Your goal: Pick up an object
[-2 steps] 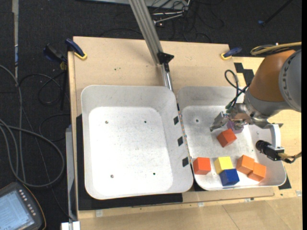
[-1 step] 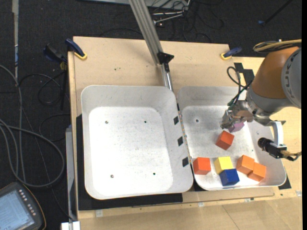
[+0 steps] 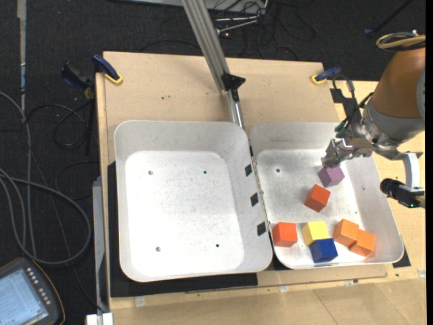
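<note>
In the right bin (image 3: pixel 284 156) my gripper (image 3: pixel 335 157) hangs low on the grey arm with its orange band (image 3: pixel 399 80). Its tip is directly over a purple cube (image 3: pixel 331 176), close to or touching the cube's far top edge. An orange-red cube (image 3: pixel 316 198) lies just in front of the purple one. Along the bin's near side sit an orange cube (image 3: pixel 285 233), a yellow cube (image 3: pixel 314 231), a blue cube (image 3: pixel 324 250) and two orange blocks (image 3: pixel 356 237).
The left bin (image 3: pixel 123 181) adjoins the right bin along a shared middle rim. A metal pole (image 3: pixel 206 36) slants down to the bins' far junction. Clamps (image 3: pixel 108 68) hold the wooden board's far corners.
</note>
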Motion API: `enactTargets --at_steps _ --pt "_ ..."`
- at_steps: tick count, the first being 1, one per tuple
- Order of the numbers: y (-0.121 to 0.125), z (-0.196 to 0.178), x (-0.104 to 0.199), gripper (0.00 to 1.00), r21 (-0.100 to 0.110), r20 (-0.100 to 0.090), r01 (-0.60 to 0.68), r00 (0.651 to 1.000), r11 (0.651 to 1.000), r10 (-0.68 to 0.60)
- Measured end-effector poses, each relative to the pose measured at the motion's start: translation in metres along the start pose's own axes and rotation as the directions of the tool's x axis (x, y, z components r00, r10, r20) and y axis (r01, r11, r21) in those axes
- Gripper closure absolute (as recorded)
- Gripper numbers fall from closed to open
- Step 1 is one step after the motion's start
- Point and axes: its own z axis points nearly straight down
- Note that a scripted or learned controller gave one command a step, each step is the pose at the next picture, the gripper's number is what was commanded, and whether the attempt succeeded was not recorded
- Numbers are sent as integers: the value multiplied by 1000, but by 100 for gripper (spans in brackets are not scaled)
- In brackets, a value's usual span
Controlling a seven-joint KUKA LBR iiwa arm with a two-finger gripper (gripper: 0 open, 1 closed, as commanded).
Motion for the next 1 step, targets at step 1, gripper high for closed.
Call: enactTargets --at_steps 1 --pt "1 -19 0 100 3 -1 0 1000 1000 0"
